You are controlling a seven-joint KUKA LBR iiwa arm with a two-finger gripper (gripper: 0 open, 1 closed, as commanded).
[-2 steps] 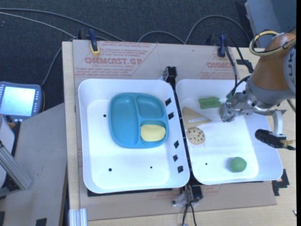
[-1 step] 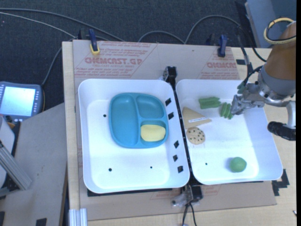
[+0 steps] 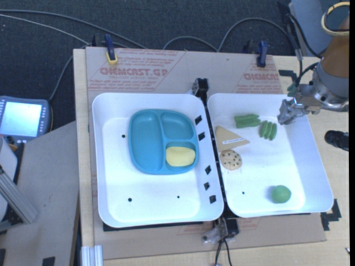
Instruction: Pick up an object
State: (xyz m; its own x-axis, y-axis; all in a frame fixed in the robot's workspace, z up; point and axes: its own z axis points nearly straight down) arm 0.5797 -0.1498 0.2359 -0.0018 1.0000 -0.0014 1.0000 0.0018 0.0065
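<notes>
from my seat i see the gripper [image 3: 288,114] at the upper right edge of the right bin [image 3: 310,170], hanging off the grey arm [image 3: 333,71] that comes in from the right. whether it is open or closed i cannot tell from this angle, and i see nothing held in it. just beside it, to its left, lies a small green ridged piece [image 3: 268,130], and next to that a longer green piece [image 3: 247,120]. nearer the divider sits a tan wedge [image 3: 229,138] with a speckled cookie [image 3: 230,159] touching its lower side. a green ball [image 3: 281,194] rests alone near the bin's lower right corner. in the left bin [image 3: 111,165] a blue divided tray [image 3: 150,143] holds a yellow lump [image 3: 180,156] in its lower right compartment
</notes>
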